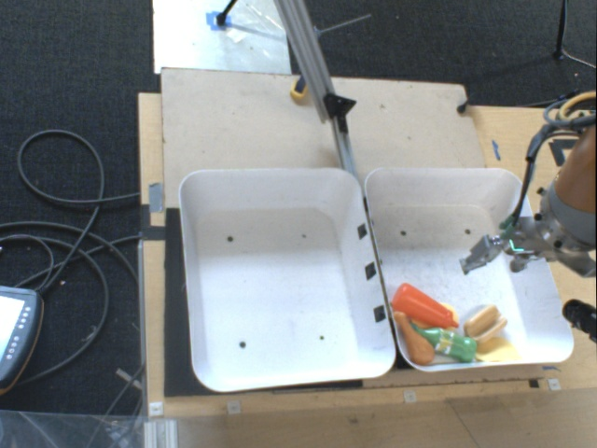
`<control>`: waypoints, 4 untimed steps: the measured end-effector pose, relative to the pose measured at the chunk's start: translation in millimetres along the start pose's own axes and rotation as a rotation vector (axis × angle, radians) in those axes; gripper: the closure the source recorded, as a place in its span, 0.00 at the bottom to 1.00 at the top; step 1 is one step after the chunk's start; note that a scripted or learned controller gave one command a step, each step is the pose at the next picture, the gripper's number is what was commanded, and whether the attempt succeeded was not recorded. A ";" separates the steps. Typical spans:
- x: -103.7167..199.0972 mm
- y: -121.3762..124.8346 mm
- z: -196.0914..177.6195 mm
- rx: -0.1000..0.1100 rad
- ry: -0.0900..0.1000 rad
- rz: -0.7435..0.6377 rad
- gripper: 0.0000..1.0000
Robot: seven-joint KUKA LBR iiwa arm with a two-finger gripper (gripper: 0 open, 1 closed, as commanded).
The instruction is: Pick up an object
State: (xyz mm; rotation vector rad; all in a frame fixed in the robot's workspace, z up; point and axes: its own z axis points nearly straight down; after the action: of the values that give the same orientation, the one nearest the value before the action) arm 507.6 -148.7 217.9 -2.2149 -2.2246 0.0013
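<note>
While the gripper (485, 253) hangs over the right bin (438, 194), nothing sits between its fingers, and whether they stand apart or together I cannot tell from this angle, they read as one grey blur. Everything worth grabbing is huddled below and a touch to the left of the fingertips, down in the near corner of that bin. Closest to the fingers is the orange carrot-shaped toy (424, 304), lying tilted; just under it a second, paler orange piece (414, 340) runs along the bin's left wall, touching or nearly touching the green bottle-shaped toy (455, 345). Off to the fingers' lower right, the little hot-dog bun (485, 322) rests on a yellowish piece (499, 348). All of these look like hollow plastic play food, so I would judge them light, stiff and rather slick, nothing fragile, but prone to squirt out of a pinch or skate on the smooth white floor. The carrot looks the best bet: its top side is free, and a grip across its thick middle, fingers either side of the long axis, should hold where the tapered tip would slip. The bun is rounder and likelier to roll. Crowding is the risk, since a finger could land on a neighbour. The left bin (280, 278) is well away from the fingers.
</note>
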 end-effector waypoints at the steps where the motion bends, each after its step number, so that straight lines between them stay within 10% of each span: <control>1: -0.1 0.8 -1.6 -0.004 -0.001 0.002 0.00; 4: 2.6 20.0 128.8 0.000 0.000 0.004 0.00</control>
State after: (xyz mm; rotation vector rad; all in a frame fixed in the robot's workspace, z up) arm 527.3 -145.9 89.0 -2.2191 -2.2209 0.0014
